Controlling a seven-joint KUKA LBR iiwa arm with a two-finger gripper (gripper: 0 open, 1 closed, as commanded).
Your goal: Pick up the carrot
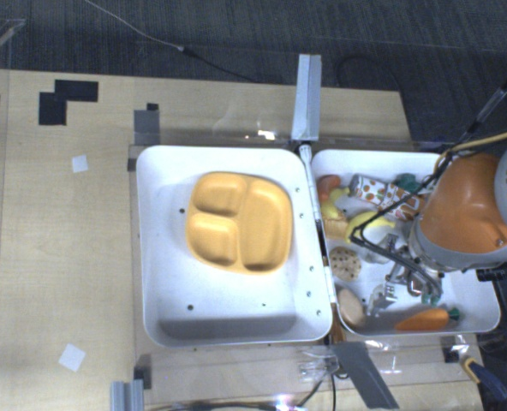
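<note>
Gripper (pixel 396 287) positioned low inside right bin (pixel 480 313), beneath grey arm (pixel 468 208) with orange band; grip state impossible to judge, nothing seen held. Carrot (pixel 424 319) lying flat near that bin's front wall, just beside gripper, apart from it. Mixed toy food crowded along same bin's left side. Yellow divided plate (pixel 239 221) resting in left bin (pixel 164 255).
</note>
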